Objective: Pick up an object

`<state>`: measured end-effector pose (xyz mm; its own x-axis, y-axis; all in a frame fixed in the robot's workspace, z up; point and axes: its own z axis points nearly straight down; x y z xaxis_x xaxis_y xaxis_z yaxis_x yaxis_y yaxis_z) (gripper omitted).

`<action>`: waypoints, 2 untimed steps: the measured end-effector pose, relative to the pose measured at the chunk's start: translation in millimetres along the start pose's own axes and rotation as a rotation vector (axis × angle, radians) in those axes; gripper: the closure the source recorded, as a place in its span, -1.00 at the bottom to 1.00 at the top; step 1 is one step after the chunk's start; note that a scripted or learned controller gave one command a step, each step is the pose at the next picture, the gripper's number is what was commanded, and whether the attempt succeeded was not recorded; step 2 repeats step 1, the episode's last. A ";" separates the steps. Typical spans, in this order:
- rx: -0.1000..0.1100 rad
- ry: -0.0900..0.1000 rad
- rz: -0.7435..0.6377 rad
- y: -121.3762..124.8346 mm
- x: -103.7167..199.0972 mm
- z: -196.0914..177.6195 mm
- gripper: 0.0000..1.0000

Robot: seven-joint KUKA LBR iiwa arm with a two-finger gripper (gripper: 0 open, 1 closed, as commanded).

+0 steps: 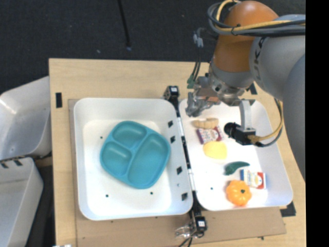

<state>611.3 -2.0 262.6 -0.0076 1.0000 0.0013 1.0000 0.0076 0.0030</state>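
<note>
Spreading across most of the view, the wooden desk [61,76] carries two shallow white bins side by side. The arm [267,40] — grey with an orange band — reaches in from three o'clock and bends down over the right bin's far end. The left bin [82,189] holds a blue divided plate [135,153] lying flat near its middle. The right bin [275,179] holds the small objects. The end effector [197,106] hangs at about eleven o'clock in that bin, just above a tan, lumpy piece [205,123]; whether it is released or clenched cannot be told, and nothing shows in its grip. Toward six o'clock from the tan piece lie a purple-and-white packet [208,135], then a yellow lemon-like object [215,150]. An orange pumpkin [238,192] sits at the bin's six o'clock end, with a small red-and-white carton [253,179] just beside it at one o'clock and a dark green pepper-like object [235,166] between the carton and the yellow object.
</note>
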 end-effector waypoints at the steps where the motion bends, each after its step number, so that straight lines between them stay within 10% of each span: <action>1: 0.000 -0.001 0.001 17.1 55.9 -3.1 1.00; 2: 0.000 -0.001 0.001 17.1 55.9 -3.1 1.00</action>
